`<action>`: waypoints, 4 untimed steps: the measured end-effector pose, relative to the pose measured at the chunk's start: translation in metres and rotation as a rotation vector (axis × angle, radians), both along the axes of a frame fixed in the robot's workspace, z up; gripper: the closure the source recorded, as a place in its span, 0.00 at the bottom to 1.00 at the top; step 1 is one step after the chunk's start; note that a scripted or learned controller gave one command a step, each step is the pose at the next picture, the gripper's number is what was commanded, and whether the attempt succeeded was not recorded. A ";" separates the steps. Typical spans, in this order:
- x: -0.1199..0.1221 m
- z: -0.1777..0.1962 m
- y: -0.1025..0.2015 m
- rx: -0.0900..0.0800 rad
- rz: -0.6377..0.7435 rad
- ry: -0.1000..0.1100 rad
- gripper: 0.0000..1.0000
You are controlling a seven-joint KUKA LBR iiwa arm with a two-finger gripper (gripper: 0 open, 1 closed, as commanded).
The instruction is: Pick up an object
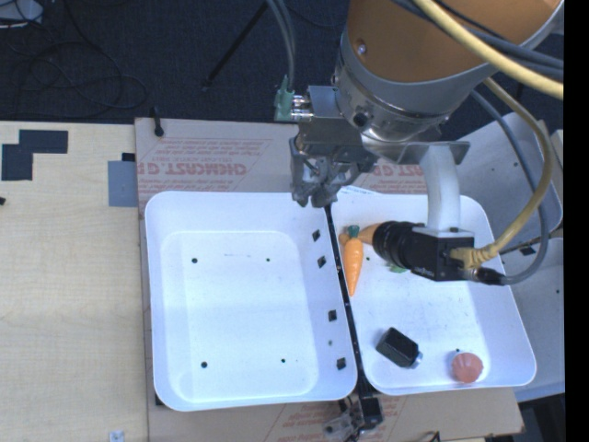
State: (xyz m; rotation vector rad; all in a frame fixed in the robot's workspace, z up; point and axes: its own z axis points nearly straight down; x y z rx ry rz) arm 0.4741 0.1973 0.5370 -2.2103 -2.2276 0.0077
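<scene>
**Gripper parked over the divider, carrot just below it**

So the gripper (315, 191) hangs at the far end of the seam between the two bins, fingers close together with nothing visible between them, so it's carrying nothing as far as I can see. The nearest grab candidate is the carrot (352, 258) in the right bin (502, 339), lying right beside the divider, just toward the camera and a touch to the right of the fingers. Its long axis runs roughly along the divider, green top at the far end, tip pointing toward the camera. I'd guess the jaws need to close across that axis. A black block (398, 347) and a pinkish ball (467, 366) sit further toward the near edge.
</scene>
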 end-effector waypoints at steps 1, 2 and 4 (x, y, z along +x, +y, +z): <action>0.001 -0.084 0.046 -0.004 -0.003 0.006 1.00; 0.001 -0.184 0.038 -0.005 -0.008 0.006 1.00; 0.032 -0.325 0.026 -0.005 -0.010 0.005 0.00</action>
